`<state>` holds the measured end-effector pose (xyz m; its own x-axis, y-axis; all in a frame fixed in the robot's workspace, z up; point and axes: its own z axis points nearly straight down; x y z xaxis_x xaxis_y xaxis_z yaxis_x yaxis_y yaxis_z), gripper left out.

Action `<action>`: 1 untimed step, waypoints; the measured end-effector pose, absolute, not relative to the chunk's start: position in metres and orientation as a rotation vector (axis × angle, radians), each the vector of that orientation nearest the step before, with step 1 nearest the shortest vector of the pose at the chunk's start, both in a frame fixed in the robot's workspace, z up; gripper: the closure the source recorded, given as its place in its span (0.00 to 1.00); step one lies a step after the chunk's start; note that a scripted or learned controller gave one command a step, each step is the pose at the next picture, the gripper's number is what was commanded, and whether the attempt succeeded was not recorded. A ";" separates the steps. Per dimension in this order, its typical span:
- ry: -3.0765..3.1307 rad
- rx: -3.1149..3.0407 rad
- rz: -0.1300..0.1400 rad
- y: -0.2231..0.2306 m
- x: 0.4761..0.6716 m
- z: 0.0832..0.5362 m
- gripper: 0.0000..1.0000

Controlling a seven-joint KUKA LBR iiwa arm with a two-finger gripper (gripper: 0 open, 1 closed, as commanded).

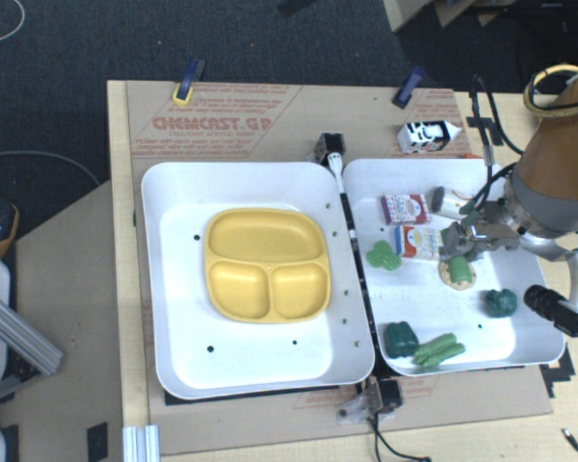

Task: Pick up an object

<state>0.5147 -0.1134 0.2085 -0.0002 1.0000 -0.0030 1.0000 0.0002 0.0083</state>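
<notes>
The two-finger gripper [459,246] hangs low over the right-hand shallow white bin [419,176], its dark metal parts pointing toward the bin's middle. Whether its fingers are spread or closed cannot be told at this slant. Just below it lies a small round tan piece with a green centre [457,274]; whether the two touch is unclear. Just to its left lies a small carton with a red and white label [419,243], and above that a second small carton with a dark red label [404,207]; the print on both is too small to read. A leafy green plastic toy [383,256] sits left of the cartons. Nearer the front rim are a dark green rounded toy [400,337], a light green pod-shaped toy [438,350] beside it, and a dark teal lump [501,302] to the right.

The grey arm [549,176] enters from the right, wrist bent down and leftward toward the bin, with the orange band [557,87] above it.

The left-hand white bin [169,258] holds a yellow plastic three-compartment tray [267,263]. Behind both bins, the brown cardboard sheet [270,114] carries red lettering that seems to read "CHEMCAST", repeated. A small black-and-white object [429,135] rests on the cardboard behind the right bin.
</notes>
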 end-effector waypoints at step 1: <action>2.219 2.217 0.003 -0.113 0.516 0.226 1.00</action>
<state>0.5158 -0.1134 0.2259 -0.0009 1.0000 -0.0020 1.0000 0.0009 0.0051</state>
